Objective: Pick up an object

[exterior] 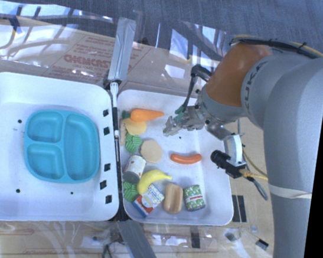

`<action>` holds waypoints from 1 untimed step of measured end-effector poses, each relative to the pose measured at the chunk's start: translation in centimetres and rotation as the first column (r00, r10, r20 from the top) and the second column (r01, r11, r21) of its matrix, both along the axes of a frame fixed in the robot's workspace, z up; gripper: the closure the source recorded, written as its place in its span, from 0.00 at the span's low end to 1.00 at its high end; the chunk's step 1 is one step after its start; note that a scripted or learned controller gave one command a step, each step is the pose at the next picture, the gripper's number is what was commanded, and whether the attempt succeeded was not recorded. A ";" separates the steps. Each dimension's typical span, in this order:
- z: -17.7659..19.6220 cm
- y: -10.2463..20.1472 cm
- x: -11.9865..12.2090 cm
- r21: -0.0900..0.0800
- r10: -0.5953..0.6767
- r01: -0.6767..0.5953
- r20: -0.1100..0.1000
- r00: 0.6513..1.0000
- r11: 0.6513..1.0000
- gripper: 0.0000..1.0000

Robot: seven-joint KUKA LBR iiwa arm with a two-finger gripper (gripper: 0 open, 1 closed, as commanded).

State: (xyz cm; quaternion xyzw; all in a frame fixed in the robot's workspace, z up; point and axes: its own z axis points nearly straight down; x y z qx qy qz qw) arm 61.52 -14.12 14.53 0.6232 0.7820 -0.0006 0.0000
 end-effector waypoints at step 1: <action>-0.1 0.1 0.0 0.001 0.001 -0.001 -0.002 1.000 1.000 0.00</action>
